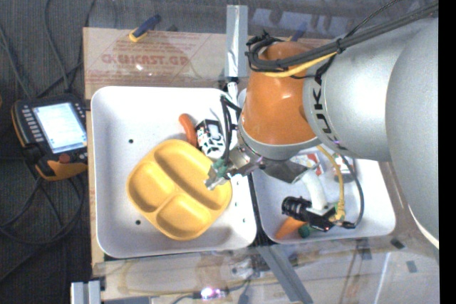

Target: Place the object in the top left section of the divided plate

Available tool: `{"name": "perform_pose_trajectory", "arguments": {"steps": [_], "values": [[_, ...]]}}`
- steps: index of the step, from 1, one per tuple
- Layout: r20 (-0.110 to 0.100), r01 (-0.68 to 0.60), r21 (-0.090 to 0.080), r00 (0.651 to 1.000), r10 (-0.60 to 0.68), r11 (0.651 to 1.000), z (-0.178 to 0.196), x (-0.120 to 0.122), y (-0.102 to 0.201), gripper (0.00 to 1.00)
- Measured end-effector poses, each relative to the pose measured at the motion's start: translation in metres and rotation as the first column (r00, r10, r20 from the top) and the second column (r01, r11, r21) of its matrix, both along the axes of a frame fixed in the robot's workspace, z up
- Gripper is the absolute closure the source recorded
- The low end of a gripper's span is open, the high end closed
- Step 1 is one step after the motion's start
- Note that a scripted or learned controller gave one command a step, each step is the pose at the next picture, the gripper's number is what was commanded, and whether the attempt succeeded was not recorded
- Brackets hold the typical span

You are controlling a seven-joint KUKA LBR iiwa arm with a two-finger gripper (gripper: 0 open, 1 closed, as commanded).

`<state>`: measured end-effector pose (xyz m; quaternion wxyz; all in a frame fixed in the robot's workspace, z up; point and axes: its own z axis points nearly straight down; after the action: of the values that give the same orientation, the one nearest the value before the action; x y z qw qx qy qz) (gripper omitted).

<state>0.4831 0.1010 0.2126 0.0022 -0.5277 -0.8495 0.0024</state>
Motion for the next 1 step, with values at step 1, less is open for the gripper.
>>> {"name": "perform_pose_trajectory", "arguments": {"steps": [1], "values": [[0.002, -0.402, 0.003, 0.915, 0.402, 0.915, -0.0118, 0.0095, -0.0100, 1.00]]}}
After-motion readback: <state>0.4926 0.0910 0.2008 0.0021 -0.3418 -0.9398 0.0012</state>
